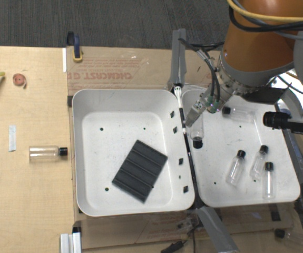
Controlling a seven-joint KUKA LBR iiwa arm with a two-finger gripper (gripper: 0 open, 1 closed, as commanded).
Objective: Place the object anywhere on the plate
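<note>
- Camera view: two shallow white bins sit side by side on the wooden worktop; the left bin fills the middle of the frame, the right bin the right part.
- A dark ribbed rectangular plate lies tilted on the floor of the left bin, towards its lower middle.
- The arm, grey with a large orange band, enters from the upper right; its gripper hangs over the left edge of the right bin, just beside the wall between the bins.
- Whether the jaws are spread or pressed together cannot be told from here.
- A small clear vial with a black cap stands right below the gripper, near the dividing wall.
- Three more clear vials with black caps lie in the lower right of the right bin, and another lies near its upper middle.
- One clear vial lies on the worktop left of the left bin.
</note>
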